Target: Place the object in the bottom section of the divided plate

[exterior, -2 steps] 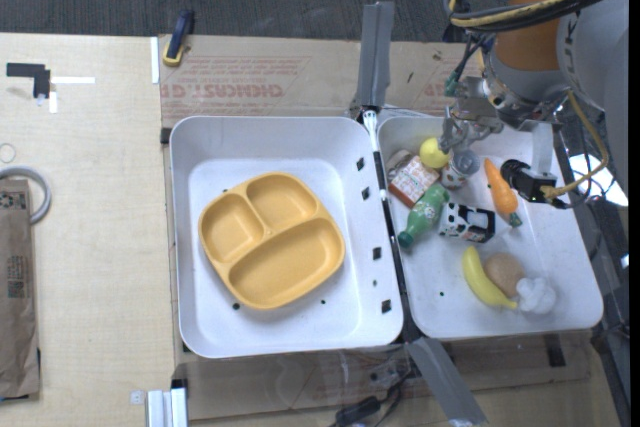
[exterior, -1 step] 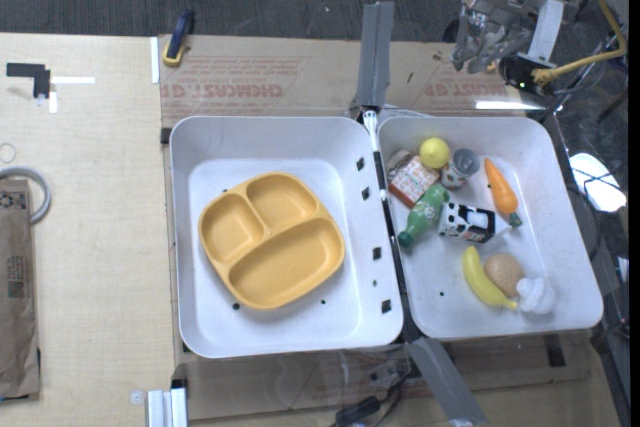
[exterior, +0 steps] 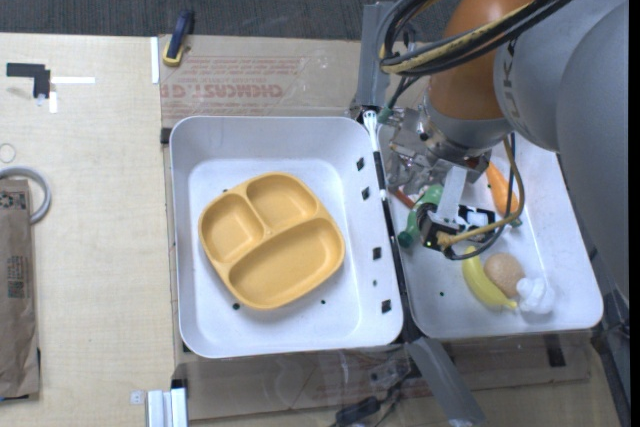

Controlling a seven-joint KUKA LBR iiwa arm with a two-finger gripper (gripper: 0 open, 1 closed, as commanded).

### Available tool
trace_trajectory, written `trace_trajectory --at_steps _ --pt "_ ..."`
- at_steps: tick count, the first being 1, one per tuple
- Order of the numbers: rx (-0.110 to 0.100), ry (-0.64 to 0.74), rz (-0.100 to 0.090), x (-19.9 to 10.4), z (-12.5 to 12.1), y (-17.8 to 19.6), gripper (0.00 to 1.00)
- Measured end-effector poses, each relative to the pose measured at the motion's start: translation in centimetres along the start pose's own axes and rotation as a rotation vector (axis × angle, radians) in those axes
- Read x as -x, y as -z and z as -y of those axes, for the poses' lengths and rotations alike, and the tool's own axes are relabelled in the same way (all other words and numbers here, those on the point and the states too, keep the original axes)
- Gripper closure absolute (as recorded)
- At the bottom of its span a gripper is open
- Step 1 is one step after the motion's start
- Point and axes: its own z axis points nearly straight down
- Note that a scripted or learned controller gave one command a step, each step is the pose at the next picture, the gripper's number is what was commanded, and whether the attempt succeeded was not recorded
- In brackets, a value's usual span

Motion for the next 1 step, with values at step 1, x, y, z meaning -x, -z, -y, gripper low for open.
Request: trace_trajectory --at_steps 1 --pt "0.002 -0.416 0.0 -5.01 -3.62 -0.48 1.0"
